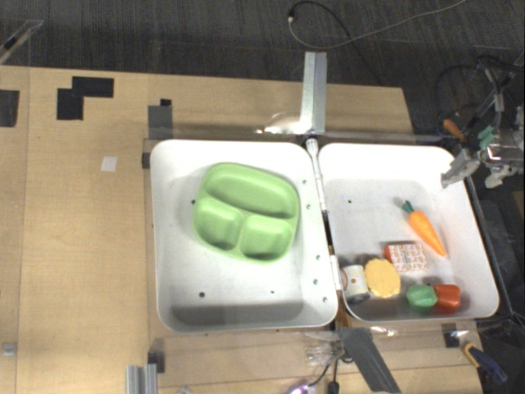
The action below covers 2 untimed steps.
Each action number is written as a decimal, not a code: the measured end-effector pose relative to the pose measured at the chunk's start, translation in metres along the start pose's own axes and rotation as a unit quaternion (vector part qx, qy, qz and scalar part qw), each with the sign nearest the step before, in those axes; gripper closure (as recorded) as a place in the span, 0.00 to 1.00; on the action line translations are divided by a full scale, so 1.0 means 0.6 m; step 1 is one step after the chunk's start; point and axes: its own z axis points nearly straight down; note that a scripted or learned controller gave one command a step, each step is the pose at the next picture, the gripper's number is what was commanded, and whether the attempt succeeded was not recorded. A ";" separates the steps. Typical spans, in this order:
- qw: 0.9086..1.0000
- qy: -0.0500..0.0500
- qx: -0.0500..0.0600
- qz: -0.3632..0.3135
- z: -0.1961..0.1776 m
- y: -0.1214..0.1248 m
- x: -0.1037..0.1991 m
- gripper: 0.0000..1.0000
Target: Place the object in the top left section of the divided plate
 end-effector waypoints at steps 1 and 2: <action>1.000 0.000 0.000 0.000 0.000 0.000 0.000 0.00; 1.000 0.000 0.000 0.000 0.000 0.000 0.000 0.00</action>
